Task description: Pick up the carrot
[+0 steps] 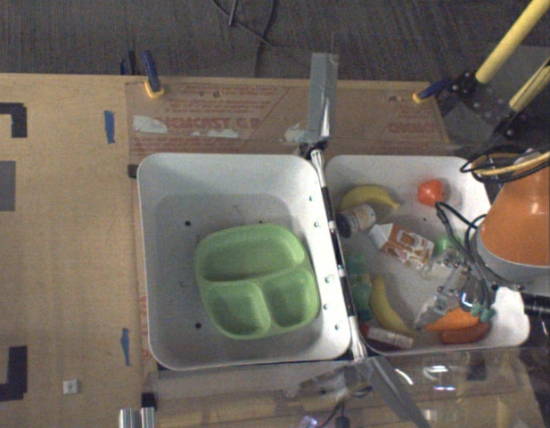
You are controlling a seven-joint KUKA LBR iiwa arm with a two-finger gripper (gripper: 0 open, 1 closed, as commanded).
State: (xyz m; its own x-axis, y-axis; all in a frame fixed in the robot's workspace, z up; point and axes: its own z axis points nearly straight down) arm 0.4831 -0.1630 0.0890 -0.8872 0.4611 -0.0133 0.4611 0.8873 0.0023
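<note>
Low at the right bin's point(515, 333) corner, tapered orange carrot point(453, 322) beside the hand point(448, 294), grip unclear

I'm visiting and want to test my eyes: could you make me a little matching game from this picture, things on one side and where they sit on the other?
Things:
1. green divided plate
2. carrot
3. red tomato
4. banana

Places:
A. far corner of the right bin, nearest the arm
B. middle of the left bin
C. near edge of the right bin, beside the gripper
D. far side of the right bin, close to the divider between bins

Pairs: 1-B, 2-C, 3-A, 4-D
</note>
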